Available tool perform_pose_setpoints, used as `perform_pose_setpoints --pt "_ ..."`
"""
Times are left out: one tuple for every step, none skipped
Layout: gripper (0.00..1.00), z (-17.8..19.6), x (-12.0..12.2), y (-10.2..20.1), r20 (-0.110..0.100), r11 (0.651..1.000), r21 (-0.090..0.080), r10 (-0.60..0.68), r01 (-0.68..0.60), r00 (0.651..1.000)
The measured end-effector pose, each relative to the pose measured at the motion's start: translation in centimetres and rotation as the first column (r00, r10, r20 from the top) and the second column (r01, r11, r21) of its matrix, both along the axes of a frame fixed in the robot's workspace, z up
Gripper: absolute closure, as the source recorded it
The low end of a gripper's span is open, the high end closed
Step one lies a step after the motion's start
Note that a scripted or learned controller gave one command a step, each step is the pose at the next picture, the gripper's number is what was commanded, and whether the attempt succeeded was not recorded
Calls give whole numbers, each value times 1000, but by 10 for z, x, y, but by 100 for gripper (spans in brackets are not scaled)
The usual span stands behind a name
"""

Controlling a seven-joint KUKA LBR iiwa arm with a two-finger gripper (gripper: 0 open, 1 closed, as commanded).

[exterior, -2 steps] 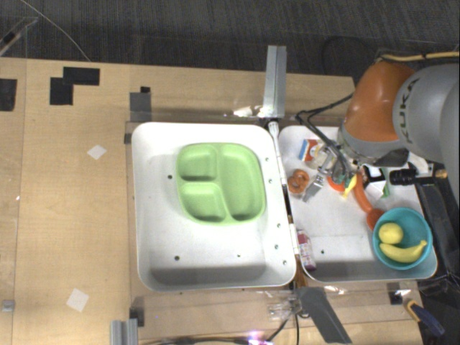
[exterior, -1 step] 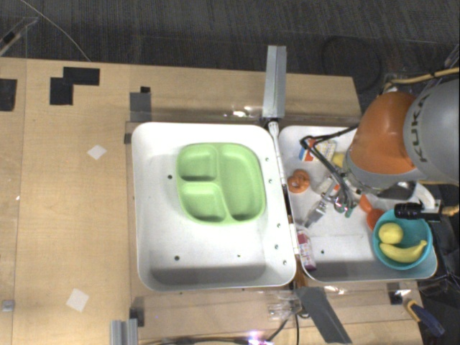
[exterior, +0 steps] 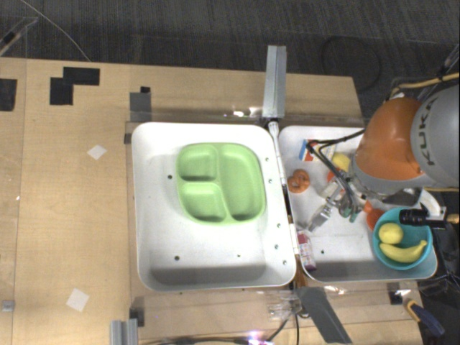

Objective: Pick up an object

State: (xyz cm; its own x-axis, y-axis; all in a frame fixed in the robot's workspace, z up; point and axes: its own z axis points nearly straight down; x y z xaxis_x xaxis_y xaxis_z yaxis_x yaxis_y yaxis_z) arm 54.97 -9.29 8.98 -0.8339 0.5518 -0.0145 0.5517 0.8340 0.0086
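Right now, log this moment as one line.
arm: over right bin | hand: low above bin floor, nothing seen held | left bin: green tray | blue bowl: banana, lemon

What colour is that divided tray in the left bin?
Light green; the tray shows plainly in the camera view, against the white bin.

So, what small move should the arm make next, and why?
Probably lower the gripper a little toward the right bin's floor. It hangs over bare floor with nothing seen between its fingers; the small orange object lies apart, nearer the divider.
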Motion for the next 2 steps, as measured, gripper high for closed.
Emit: perform_pose_setpoints --pt "0 -1 50 -14 -3 990 -3 140 -140 990" --pt "0 0 -26 -4 -4 998 -1 65 -65 998"
